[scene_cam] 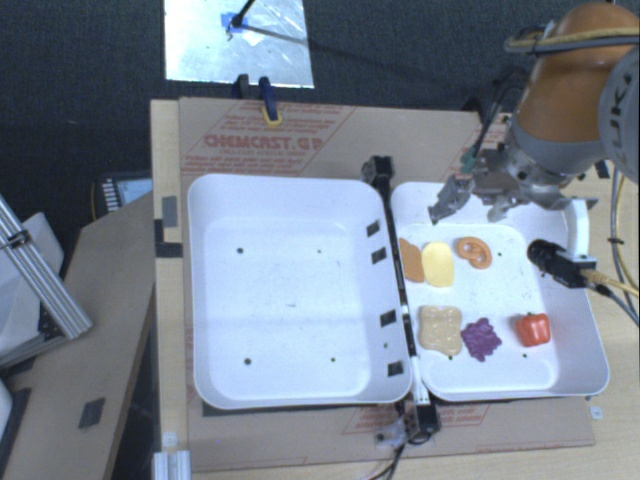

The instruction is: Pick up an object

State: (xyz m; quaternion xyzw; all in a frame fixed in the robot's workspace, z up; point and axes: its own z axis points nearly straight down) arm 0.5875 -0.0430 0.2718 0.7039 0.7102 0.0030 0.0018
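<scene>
Orange and ring-shaped, the pretzel (474, 251) lay in the right bin (575, 368), near its back wall, and we judged it the likeliest thing to be picked, since it sat closest to the tool (470, 201). Just beside it to the left were a yellow piece (437, 265) and an orange slice (410, 259); nearer the front lay a tan slice of bread (440, 329), a bunch of purple grapes (481, 339) and a red pepper (533, 329). The left bin (290, 288) stood alongside on the counter (170, 268). The tool hung over the back of the right bin with its fingers spread and nothing between them. We took this for the approach step: the next move would call for centring over one piece and lowering before closing.
</scene>
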